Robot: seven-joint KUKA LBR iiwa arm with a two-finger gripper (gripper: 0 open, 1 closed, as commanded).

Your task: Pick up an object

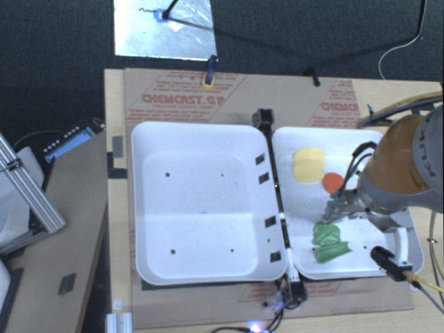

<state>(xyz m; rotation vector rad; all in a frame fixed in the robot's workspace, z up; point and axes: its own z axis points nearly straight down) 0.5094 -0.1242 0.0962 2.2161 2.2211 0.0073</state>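
In the right bin lie a yellow object, a small orange-red object and a crumpled green object. My gripper hangs low in this bin, just above the green object and below the orange-red one. The arm's orange band and grey wrist cover the bin's right part. From this angle the fingertips are too small and dark to read.
The left bin sits beside the right one, split from it by a black hinged divider. A cardboard sheet lies under both bins. A shiny metal plate sits at the back.
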